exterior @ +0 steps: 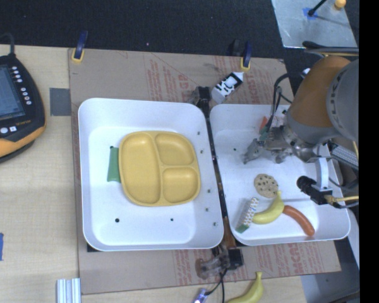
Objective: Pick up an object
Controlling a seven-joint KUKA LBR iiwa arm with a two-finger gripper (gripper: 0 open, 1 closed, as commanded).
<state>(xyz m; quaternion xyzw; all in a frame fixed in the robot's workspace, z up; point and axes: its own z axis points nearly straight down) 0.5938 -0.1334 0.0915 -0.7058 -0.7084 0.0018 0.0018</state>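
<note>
In the right bin (234,128) lie a round speckled cookie (265,183), a yellow banana (270,211), an orange-red sausage (299,219) and a white and green brush (246,214), all near its front. My gripper (264,158) hovers over the bin's middle, just behind the cookie. Its two fingers are spread open and nothing sits between them. The grey arm with its orange band (316,96) covers the bin's far right part.
The left bin (101,226) holds a yellow divided plate (159,167) with a green piece (114,164) sticking out at its left. A teach pendant (9,109) lies far left. A second banana (249,290) sits in front of the bins, and a black-and-white item (227,85) lies behind them.
</note>
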